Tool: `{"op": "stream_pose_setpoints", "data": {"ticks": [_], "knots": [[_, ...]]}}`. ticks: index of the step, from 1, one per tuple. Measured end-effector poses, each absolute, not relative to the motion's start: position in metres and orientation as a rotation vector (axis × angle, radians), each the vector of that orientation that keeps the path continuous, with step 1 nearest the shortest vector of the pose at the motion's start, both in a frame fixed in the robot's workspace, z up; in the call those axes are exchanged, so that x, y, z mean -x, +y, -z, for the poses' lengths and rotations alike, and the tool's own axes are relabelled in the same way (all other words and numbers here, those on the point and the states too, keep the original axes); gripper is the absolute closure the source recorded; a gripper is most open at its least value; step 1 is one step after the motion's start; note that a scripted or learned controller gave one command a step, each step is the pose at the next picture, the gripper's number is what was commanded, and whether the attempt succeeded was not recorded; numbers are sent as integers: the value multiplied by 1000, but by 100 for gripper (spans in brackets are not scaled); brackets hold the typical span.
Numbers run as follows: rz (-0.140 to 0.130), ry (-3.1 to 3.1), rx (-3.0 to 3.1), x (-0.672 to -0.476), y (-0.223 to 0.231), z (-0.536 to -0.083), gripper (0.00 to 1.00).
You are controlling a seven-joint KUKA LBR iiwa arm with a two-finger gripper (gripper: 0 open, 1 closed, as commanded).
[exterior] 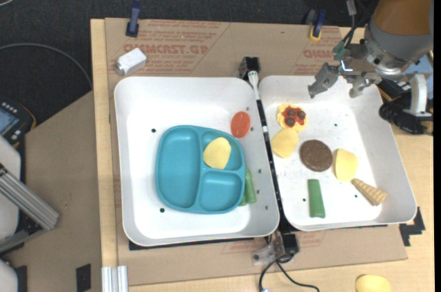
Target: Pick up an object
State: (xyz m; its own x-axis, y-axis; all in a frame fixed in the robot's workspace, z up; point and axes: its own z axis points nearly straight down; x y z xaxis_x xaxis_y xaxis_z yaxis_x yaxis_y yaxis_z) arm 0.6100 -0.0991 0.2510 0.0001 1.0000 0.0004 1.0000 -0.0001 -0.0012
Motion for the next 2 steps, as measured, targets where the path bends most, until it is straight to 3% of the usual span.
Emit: {"op": "stream_pose_setpoints", "data": {"ticks": [1, 2], "knots": [[22, -2238, 2229, -573, -76, -446, 0], [5, -2229, 2224, -574, -77, -446, 100]]}}
